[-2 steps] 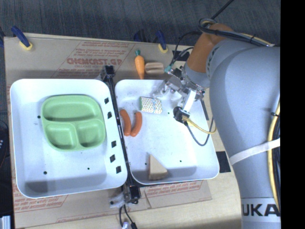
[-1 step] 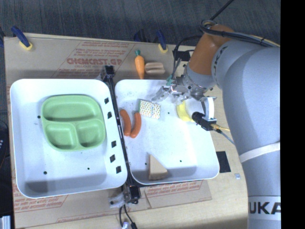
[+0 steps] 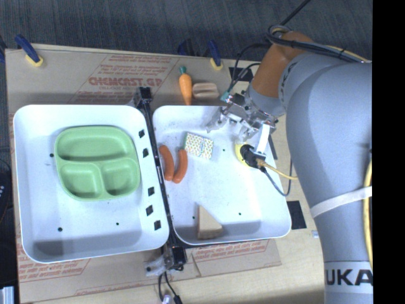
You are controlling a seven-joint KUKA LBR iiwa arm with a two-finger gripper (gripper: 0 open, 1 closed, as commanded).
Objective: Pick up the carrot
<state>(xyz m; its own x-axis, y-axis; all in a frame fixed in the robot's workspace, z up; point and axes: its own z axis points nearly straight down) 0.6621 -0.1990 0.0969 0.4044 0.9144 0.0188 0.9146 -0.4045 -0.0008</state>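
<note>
The pincer (image 3: 223,120) hangs over the upper part of the right bin (image 3: 269,217), near its back rim, at the end of the grey arm (image 3: 329,144) that reaches in from the right; its fingers look spread apart, with nothing between them. Just below and to the left of it, a small patterned card (image 3: 199,145) lies on the bin floor. Further left, two sausages (image 3: 173,163) lie side by side, touching, close to the bin's left wall. A tan wedge (image 3: 207,223) sits near the front rim. The carrot (image 3: 185,86) lies outside both bins, on the worktop (image 3: 120,75) just behind the right bin's back rim, with its green top pointing away. A tan block (image 3: 204,92) lies just beside it on the right. The left bin (image 3: 28,233) holds a green divided tray (image 3: 97,162).
</note>
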